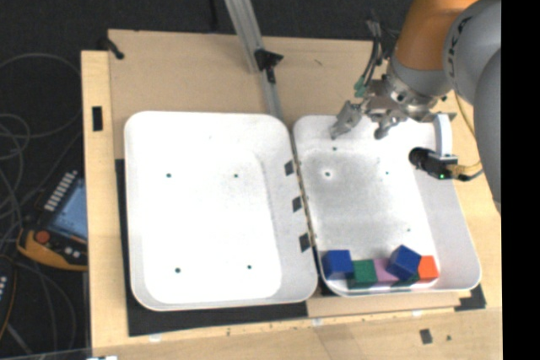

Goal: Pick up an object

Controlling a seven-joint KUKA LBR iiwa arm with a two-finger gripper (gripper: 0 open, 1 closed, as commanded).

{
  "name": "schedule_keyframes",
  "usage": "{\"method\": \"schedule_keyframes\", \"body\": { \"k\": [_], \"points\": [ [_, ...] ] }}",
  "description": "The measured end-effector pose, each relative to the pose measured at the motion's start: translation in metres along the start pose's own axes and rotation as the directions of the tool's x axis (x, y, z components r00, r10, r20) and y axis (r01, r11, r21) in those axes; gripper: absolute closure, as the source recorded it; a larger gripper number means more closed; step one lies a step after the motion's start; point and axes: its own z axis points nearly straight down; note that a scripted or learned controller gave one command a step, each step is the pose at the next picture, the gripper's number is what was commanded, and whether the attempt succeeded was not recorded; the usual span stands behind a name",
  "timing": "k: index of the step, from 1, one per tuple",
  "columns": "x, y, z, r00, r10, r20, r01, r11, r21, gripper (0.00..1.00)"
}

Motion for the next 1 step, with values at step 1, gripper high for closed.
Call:
{"method": "schedule_keyframes", "body": {
  "k": [1],
  "points": [
    [0.0433, 0.0090, 0.0008, 1.000, -0.001, -0.002, 0.001, 1.000, -0.002, 0.00]
  ]
}}
